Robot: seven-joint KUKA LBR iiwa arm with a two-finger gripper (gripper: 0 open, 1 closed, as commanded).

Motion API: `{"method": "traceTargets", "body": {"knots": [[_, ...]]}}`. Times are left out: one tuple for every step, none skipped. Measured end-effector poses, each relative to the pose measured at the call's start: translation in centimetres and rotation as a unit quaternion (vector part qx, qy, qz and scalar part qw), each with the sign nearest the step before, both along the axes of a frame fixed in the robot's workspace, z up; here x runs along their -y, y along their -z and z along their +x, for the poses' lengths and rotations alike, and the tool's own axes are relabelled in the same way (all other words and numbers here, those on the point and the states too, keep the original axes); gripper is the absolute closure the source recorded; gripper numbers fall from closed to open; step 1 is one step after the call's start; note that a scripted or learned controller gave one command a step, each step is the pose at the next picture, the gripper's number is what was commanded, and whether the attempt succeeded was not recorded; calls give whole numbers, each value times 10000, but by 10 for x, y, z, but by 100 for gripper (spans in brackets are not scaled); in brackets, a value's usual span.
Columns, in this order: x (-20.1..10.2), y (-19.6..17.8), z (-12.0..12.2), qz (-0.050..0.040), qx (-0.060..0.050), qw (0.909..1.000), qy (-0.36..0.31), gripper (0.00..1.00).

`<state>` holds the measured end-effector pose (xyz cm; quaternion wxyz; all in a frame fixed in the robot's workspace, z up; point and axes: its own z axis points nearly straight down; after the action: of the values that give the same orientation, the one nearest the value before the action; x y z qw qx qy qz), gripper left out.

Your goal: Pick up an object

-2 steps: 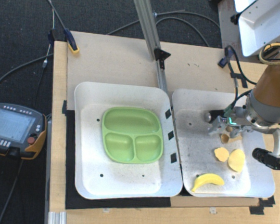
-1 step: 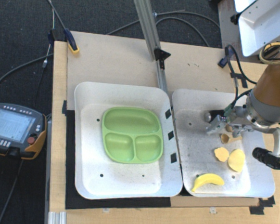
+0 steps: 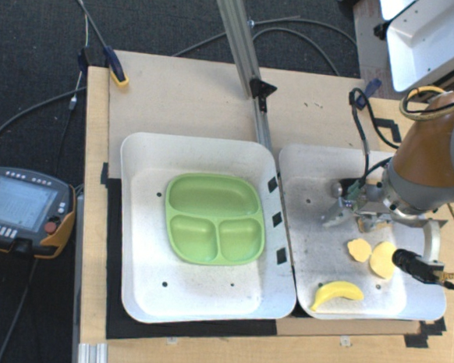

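Observation:
Three yellow objects lie in the right bin (image 3: 310, 222). A banana (image 3: 338, 294) rests near its front edge, and a small yellow piece (image 3: 358, 249) touches a larger yellow lump (image 3: 382, 259) further right. My gripper (image 3: 347, 220) hangs low over the bin's middle, just behind and left of the small piece. It is open, with nothing between its fingers (image 3: 332, 218). The grey arm with the orange band (image 3: 429, 153) reaches in from the right above it.
The left bin (image 3: 136, 287) holds a green divided plate (image 3: 213, 218). A metal pole (image 3: 242, 37) slants down to the seam between the bins. A black part (image 3: 414, 266) of the arm sticks out beside the yellow lump. A teach pendant (image 3: 21, 211) lies off the bench at left.

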<state>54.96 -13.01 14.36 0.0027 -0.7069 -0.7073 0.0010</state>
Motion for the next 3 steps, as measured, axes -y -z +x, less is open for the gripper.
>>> {"method": "traceTargets", "body": {"knots": [[-1, 53, -1, 2, -11, 10000, 3, 0], [-1, 39, 1, -4, 26, 10000, 2, 100], [7, -20, 8, -22, 62, 10000, -2, 100]]}}
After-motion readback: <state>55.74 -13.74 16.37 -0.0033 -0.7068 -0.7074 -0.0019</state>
